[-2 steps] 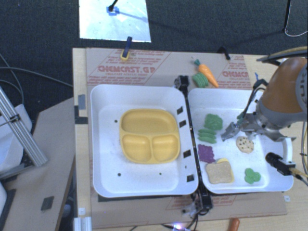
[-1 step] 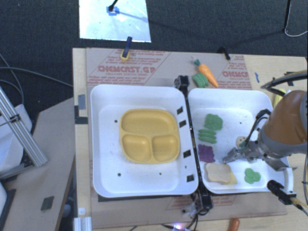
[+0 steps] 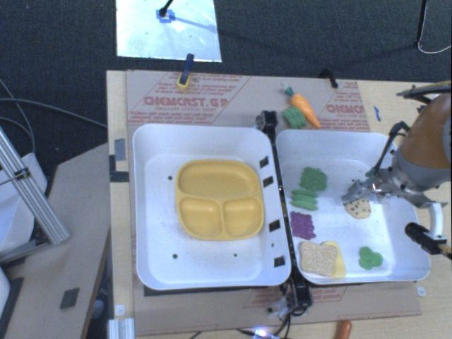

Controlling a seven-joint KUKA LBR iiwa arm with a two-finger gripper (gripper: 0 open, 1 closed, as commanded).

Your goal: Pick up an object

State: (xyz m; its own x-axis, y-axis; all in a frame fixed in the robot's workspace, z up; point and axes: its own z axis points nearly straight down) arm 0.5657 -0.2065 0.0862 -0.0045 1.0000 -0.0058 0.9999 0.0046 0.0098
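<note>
My gripper (image 3: 360, 190) hangs low in the right bin (image 3: 332, 143), right over a round chocolate-chip cookie (image 3: 359, 209) that lies on the bin floor. To the left of it lie a green leafy piece (image 3: 312, 179), a green bean pod (image 3: 304, 201) and a purple grape bunch (image 3: 302, 224). A toast slice on a yellow cheese square (image 3: 320, 258) lies at the bin's front. A small green broccoli piece (image 3: 369, 258) sits at the front right.
The left bin (image 3: 152, 189) holds a yellow divided plate (image 3: 219, 198). A toy carrot (image 3: 302, 109) lies on the cardboard behind the right bin. The arm's orange band (image 3: 431, 143) stands over the right bin's right side.
</note>
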